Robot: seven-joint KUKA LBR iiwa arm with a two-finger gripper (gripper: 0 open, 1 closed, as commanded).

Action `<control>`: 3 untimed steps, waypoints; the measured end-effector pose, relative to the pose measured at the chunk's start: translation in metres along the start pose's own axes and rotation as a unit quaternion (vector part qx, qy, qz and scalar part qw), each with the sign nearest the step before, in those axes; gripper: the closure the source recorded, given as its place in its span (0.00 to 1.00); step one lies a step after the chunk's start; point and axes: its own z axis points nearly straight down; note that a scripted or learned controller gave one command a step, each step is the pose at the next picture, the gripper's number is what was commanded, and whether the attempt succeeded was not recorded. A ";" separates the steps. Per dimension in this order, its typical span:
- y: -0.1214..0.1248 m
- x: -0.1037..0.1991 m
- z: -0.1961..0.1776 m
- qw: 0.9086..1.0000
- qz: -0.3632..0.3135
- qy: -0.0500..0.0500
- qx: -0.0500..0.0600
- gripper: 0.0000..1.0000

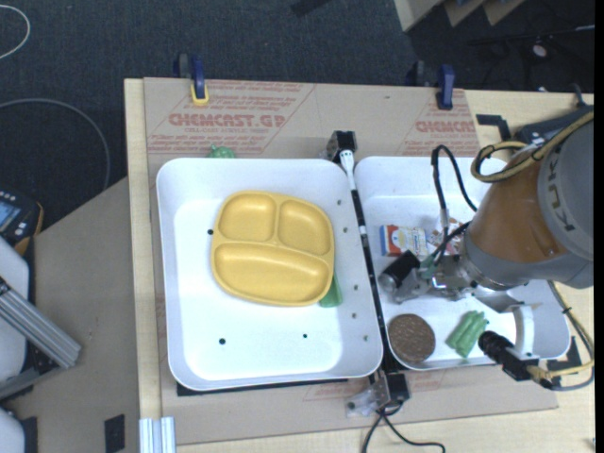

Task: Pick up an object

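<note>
- Where the bench edge runs nearest the camera, a brown round disc (pixel 412 337) lies at the front of the right bin (pixel 396 173), flat, dark and speckled, close to the divider between the bins.
- Just beside it to the right lies a green object (pixel 466 333), small, elongated and ridged, set at a slant; it is near the disc but apart from it.
- Above these two, the gripper (pixel 404 274) hangs over the middle of the right bin, dark and angled toward the divider; whether it is released or clenched cannot be told, and nothing is seen held in it.
- Behind the gripper, the arm's orange band (pixel 510 225) and grey body reach in from the right, with black cables looping over them.
- Just beyond the gripper, a small packet (pixel 401 239) with blue, white and red print lies flat on the bin floor.
- Across the divider, the left bin (pixel 189 291) holds a yellow divided plate (pixel 274 246) with three compartments, lying in the far half of the bin; a bit of green (pixel 330 295) peeks out at its right edge.
- Farthest off, brown board (pixel 283 111) with red lettering backs both bins, held by two clamps (pixel 196 78).
</note>
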 end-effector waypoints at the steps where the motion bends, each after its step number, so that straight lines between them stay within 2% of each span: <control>1: 0.000 -0.001 -0.010 1.000 0.002 0.000 -0.001 1.00; 2: -0.013 0.099 -0.105 1.000 -0.005 0.003 -0.004 1.00; 3: -0.012 0.136 -0.220 1.000 -0.002 0.002 -0.006 1.00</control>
